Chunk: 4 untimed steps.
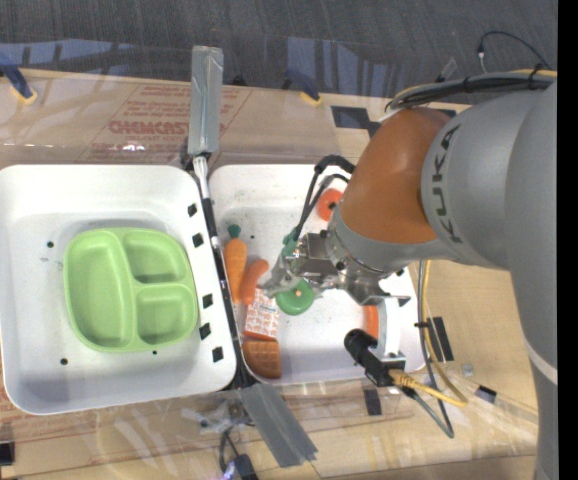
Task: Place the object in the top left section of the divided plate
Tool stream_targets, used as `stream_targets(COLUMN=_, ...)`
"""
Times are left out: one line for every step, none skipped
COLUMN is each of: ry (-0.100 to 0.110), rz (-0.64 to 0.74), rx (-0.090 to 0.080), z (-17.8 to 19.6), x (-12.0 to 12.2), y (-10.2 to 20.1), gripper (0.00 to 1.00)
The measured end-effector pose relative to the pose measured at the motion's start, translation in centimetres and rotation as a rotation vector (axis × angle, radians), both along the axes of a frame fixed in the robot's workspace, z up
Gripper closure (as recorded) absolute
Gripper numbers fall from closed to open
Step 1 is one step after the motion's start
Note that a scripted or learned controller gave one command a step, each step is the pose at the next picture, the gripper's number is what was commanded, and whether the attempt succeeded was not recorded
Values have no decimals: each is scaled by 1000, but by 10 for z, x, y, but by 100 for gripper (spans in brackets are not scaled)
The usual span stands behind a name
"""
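Progress looks early, judging from how things lie. Farthest left, the left bin (pixel 9 268) bears the green divided plate (pixel 81 298), whose 3 sections all look bare; the top left section, where the object is meant to go, holds nothing that can be seen. Next to the right, past the wall between the 2 bins, the right bin (pixel 269 183) carries the loose items: an orange carrot (pixel 235 266) close by the dividing wall, a small printed packet (pixel 261 318) below it, and a brown piece (pixel 262 355) near the lower edge. Just right of these, the gripper (pixel 291 280) hangs low over the bin with a round green object (pixel 295 301) right at its tip, touching or nearly so. Whether that green object sits between the fingers, and whether the jaws are spread or pressed together, cannot be told from this slant. Which item is the intended one is likewise unclear, though the green one seems likeliest. Securing, carrying across and releasing all appear left to do.
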State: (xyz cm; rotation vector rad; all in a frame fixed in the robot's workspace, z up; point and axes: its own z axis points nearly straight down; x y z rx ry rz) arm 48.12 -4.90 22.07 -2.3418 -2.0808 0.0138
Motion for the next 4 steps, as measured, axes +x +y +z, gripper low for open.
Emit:
stream_targets(ry=-2, rz=-41, rx=-1, z=2, x=58, y=-6, gripper=100)
stream_targets(ry=-1, rz=125, rx=2, z=0, x=24, y=-37, gripper=100)
stream_targets(ry=-1, rz=130, rx=0, z=-34, x=59, y=28, gripper=100)
stream_targets(ry=-3, rz=198, rx=1, z=-33, x=107, y=82, gripper=100)
